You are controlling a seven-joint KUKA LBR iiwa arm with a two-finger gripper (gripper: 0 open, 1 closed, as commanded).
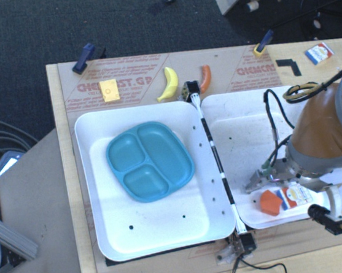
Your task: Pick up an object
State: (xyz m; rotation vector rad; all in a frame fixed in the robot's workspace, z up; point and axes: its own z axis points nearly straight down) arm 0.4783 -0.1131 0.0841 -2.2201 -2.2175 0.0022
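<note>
An orange-red blocky object (269, 203) lies near the front edge of the right bin (237, 118). Touching its right side is a white packet with blue and red print (297, 196). My gripper (264, 179) hangs low over the right bin, just above and slightly left of the orange-red object, with the arm's orange band (321, 123) behind it. Nothing is visibly held in it. The arm hides much of the right bin's right half.
A blue divided plate (150, 160) lies in the left bin (107, 221). Behind the bins on the bench are a banana (167, 84), an orange chili-like item (204, 78) and a yellow tag (109, 91). A black cable (273, 111) loops over the right bin.
</note>
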